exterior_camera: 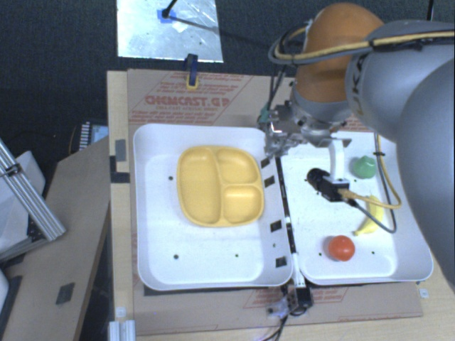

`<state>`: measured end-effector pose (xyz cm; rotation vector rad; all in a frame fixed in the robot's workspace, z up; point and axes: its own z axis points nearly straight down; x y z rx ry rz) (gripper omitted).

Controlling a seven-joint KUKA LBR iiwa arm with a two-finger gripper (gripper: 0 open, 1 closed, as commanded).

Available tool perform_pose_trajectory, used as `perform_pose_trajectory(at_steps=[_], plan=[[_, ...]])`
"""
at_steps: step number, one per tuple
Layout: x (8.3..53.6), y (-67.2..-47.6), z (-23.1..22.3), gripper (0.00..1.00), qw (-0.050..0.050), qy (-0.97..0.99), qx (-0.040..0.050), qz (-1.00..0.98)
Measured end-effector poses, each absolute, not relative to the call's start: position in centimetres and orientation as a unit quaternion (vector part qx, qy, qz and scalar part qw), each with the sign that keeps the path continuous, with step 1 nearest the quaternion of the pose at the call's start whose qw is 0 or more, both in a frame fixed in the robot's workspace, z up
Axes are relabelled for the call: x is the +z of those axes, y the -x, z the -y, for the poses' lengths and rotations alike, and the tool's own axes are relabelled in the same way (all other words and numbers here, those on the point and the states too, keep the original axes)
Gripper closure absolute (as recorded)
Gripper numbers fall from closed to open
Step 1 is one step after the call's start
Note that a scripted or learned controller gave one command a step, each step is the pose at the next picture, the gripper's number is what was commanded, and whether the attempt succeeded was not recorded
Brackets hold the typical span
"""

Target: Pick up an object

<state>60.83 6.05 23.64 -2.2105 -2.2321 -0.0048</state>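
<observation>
The hand (279,139) hangs low over the ridge where the two white bins meet, at their far end; whether it is spread or pressed together I cannot tell, and nothing shows in its grip. Above it at one o'clock rises the orange band (334,41) and the grey arm (412,98), which covers the far right corner of the right bin (313,265).

At four o'clock from the hand, just beside it, a white bracket with a black block (328,183) hangs from the wrist over the right bin floor. A yellow cable (375,206) loops from it toward the arm. At three o'clock a green toy (365,166) lies near the far wall of the right bin, partly behind the cable. At five o'clock, well apart from the hand, a red tomato (340,247) sits near the front wall. Just to its upper right a yellow banana (367,226) shows, partly hidden by the cable.

At eight o'clock from the hand a yellow divided plate (219,185) lies flat in the middle of the left bin (153,254). Both bins rest on a cardboard sheet (188,99) on the desk.
</observation>
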Motion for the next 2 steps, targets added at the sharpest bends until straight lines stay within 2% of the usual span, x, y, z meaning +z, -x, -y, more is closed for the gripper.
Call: perform_pose_trajectory(at_steps=[1,2], plan=[[21.97,-61.02,-10.93,1.00,0.001,0.704,-0.0007,0.710],[22.06,-61.06,-10.61,0.00,0.000,0.705,-0.0005,0.709]])
